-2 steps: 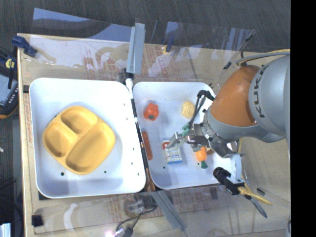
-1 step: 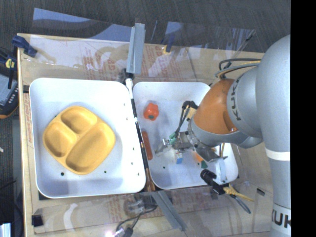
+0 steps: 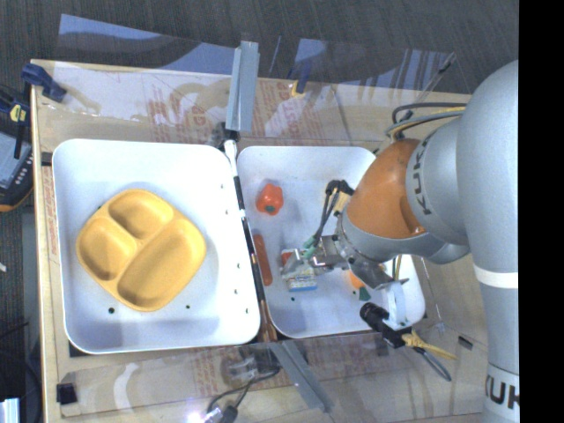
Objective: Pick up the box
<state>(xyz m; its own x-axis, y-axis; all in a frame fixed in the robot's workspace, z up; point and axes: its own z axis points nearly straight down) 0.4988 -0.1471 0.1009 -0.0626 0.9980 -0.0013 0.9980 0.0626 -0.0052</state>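
**Gripper low over the box in the right bin, grasp not confirmed**

Camera view: The grey arm with the orange band (image 3: 397, 201) reached in from the right and bent down into the right-hand shallow white bin (image 3: 304, 152). Its two-finger gripper (image 3: 310, 252) hung low near the middle of that bin. The small cardboard box with red, white and blue print (image 3: 300, 275) lay on the bin floor directly under the gripper's tip and slightly to its lower-left. It looked to be touching the tip or very nearly so.

The wrist and its cables crowded the tip, so it could not be told whether the jaws were released or clenched. Nor could the box be seen between them. The box appeared to rest on the bin floor and not to hang from anything.

By this reading, the step in hand was the closing-in on the box, at or just before the grasp. The next move would call for the jaws to straddle the box squarely and clamp on it, followed by a straight lift to show whether it came along.

Beyond the jaws, toward the bin's far-left corner, sat a small orange-red rounded object (image 3: 270, 198). A thin brown stick-like item (image 3: 261, 258) lay to their left along the bin wall. Both were clear of the box. Well to the left, the other white bin (image 3: 62, 236) held a yellow three-compartment plastic plate (image 3: 141, 249).
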